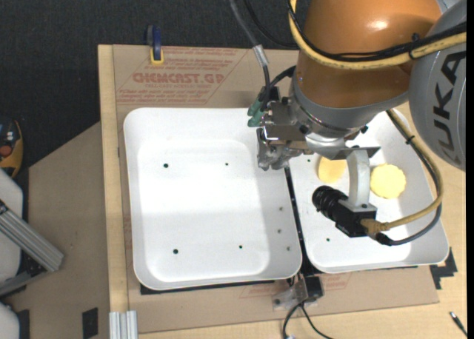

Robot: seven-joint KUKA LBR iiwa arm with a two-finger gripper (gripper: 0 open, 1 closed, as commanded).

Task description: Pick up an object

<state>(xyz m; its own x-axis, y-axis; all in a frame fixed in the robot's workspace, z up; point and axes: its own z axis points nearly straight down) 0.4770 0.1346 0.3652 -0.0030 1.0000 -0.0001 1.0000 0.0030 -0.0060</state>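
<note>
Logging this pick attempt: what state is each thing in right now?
claw: low at the left wall of the right bin; grip cannot be told.
outer yellow disc: lying flat in the right bin, untouched.
inner yellow disc: same bin, partly hidden by the arm.

The worktop (185, 71) is a pale brown board with red lettering printed along its upper part, set against dark carpet. Two shallow white bins lie on it side by side, touching along their inner edges: the left bin (200, 212) at the frame's centre-left, the right bin (333, 252) at the lower right. A blue and yellow clamp (155, 43) grips the board's upper left edge.
</note>
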